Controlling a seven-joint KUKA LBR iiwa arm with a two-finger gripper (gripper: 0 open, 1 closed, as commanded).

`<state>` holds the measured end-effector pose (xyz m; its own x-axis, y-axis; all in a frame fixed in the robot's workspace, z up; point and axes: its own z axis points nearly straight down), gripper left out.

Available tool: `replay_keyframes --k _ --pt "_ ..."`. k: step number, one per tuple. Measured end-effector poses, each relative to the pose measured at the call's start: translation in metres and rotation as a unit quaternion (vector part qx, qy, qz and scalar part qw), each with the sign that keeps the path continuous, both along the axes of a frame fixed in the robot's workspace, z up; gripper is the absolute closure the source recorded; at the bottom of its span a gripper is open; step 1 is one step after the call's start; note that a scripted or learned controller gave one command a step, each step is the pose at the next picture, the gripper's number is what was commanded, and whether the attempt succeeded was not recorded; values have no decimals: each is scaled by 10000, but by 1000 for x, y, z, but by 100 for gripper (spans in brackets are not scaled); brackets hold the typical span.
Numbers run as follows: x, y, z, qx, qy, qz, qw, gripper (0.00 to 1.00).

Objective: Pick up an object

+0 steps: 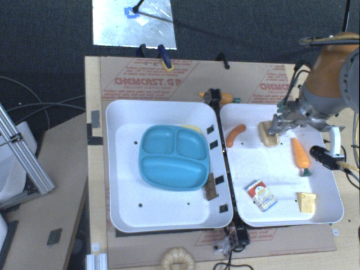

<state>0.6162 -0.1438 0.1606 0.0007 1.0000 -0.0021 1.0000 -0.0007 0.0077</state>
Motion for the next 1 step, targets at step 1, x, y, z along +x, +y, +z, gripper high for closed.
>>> replay_keyframes --k 1 --pt "-3 -4 46 4 6 0 10000 100"
